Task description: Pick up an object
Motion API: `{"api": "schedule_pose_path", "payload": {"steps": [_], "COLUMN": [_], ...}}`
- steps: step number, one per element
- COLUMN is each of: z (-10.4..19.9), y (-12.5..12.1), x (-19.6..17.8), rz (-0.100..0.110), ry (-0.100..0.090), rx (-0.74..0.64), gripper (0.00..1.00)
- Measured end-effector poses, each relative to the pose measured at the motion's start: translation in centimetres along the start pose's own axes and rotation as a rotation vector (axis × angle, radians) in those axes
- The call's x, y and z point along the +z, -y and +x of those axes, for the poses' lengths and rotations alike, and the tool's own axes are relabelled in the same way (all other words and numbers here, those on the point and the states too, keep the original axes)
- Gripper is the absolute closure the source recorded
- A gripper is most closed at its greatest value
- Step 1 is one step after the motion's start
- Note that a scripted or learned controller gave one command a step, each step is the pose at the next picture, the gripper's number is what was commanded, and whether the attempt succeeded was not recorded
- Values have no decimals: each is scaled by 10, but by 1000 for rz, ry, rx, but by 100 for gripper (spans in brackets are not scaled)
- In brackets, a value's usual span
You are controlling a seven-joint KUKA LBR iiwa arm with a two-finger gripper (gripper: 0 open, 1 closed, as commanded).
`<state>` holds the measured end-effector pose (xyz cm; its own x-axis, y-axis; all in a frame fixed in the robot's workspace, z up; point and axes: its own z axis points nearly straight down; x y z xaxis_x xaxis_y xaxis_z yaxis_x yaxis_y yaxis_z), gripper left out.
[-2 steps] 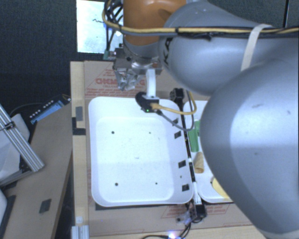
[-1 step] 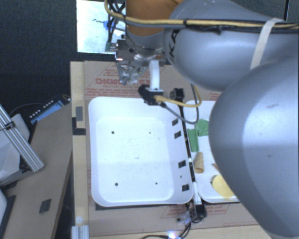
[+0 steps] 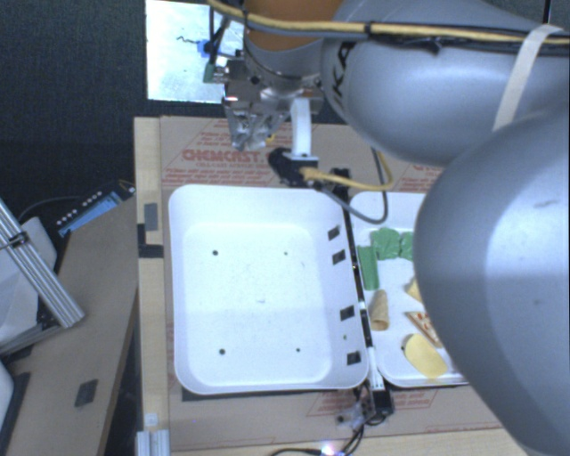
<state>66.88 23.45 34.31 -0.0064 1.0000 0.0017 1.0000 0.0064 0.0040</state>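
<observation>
Bench: a tan board surface point(image 3: 151, 267) carries two shallow white bins side by side, on a cardboard sheet with red print point(image 3: 200, 153).
Objects: several items lie in the right bin point(image 3: 392, 378), partly hidden by the arm. A green piece point(image 3: 383, 248) sits near the bin's far left part. A tan, roll-shaped item point(image 3: 379, 308) lies just beside the bin's left wall. A yellow rounded item point(image 3: 425, 356) lies near the front edge. A striped orange and pale item point(image 3: 424, 326) lies between them, mostly covered.
Left bin: the left bin point(image 3: 258, 285) is white, with small dark dots on its floor.
Divider: black clips point(image 3: 344, 285) line the shared edge between the two bins.
Gripper: the gripper point(image 3: 252, 134) hangs above the cardboard beyond the left bin's far edge, well apart from the objects. Nothing sits between its fingers; whether they are spread or closed cannot be told.
Arm: the grey arm point(image 3: 481, 178) fills the upper and right part of the view, with the orange band point(image 3: 289, 16) above the wrist.
</observation>
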Motion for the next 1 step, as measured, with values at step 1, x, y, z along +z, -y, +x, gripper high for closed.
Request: {"api": "schedule_pose_path", "payload": {"steps": [1], "z": [1], "y": [0], "x": [-41], "rz": [-1], "ry": [0], "rx": [-1], "gripper": [100]}}
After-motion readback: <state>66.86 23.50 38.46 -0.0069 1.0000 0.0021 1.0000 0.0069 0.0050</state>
